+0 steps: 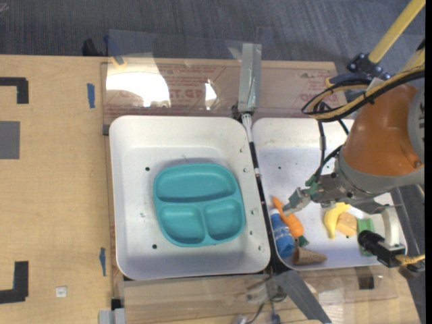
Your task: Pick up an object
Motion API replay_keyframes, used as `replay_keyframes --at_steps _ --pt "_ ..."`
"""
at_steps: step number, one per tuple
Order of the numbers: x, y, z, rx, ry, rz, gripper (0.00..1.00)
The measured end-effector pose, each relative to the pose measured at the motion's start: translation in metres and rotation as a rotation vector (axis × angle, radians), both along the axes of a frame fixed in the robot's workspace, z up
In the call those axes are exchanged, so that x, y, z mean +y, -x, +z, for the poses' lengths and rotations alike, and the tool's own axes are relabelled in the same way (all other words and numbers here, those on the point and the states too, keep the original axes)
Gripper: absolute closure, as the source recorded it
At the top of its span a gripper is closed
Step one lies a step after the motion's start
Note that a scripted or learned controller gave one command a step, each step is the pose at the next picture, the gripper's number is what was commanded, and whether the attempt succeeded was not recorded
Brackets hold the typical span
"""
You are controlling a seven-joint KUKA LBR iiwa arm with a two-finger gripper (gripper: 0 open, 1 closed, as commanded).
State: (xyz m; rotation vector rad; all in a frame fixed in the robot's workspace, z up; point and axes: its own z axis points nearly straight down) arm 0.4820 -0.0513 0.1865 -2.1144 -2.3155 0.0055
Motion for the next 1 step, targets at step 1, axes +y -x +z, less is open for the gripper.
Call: replay_keyframes --at_steps 1 --pt "-0.0021 -0.0026 0.0128 -0.01 0.001 -0.005 1.0"
